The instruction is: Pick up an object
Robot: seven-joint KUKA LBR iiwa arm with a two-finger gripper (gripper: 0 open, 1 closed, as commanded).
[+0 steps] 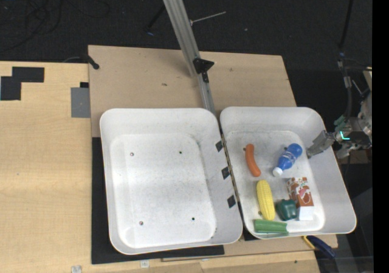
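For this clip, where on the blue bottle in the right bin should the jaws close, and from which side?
Grip the blue bottle across its blue body, coming straight down from above. It lies on its side, tilted, white cap toward the lower left, with bare bin floor on both long sides. The sausage and the carton lie apart from it, so there should be room.

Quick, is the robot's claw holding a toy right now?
Gripper: at the right bin's right rim, nothing held; open or shut cannot be told.
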